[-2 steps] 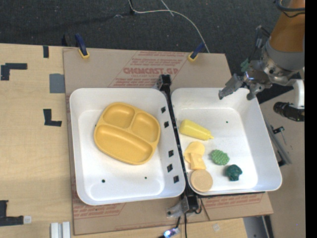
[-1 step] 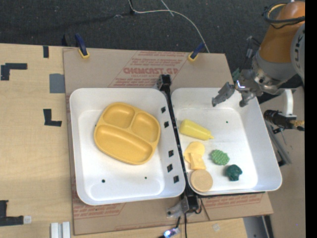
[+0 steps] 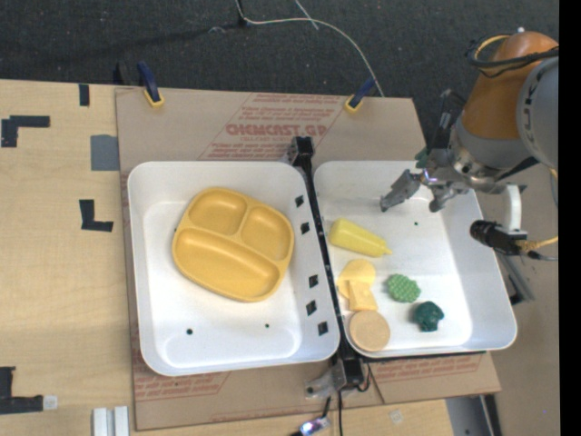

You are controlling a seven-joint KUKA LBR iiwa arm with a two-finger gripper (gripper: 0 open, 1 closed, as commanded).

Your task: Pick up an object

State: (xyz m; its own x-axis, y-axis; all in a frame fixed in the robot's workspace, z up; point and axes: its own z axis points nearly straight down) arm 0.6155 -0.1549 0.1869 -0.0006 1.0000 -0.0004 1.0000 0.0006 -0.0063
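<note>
Setting: a wooden bench (image 3: 54, 271) under a dark backdrop, a cardboard sheet (image 3: 272, 125) clamped over it, two shallow white bins side by side on top.
Left bin (image 3: 145, 243): holds a yellow divided plate (image 3: 234, 242), lying flat near the middle.
Right bin (image 3: 472, 271): holds the candidates for picking — a yellow cone-shaped piece (image 3: 359, 238), a pale yellow chunk (image 3: 358, 282) just below it, a tan round disc (image 3: 369, 330) at the near edge, a light green knobbly piece (image 3: 402, 288) and a dark green piece (image 3: 427, 315) close beside it.
Arm: reaches in from the right, its gripper (image 3: 416, 197) poised over the bare far part of the right bin.
Fingers: spread apart, with nothing between them.
Stage: by appearance, no object is yet taken — all lie on the bin floor, apart from the gripper.
Risk: a straight descent from here would likely close on bare floor; among the crowded pieces, a finger could land on a neighbour and nudge the target aside.
</note>
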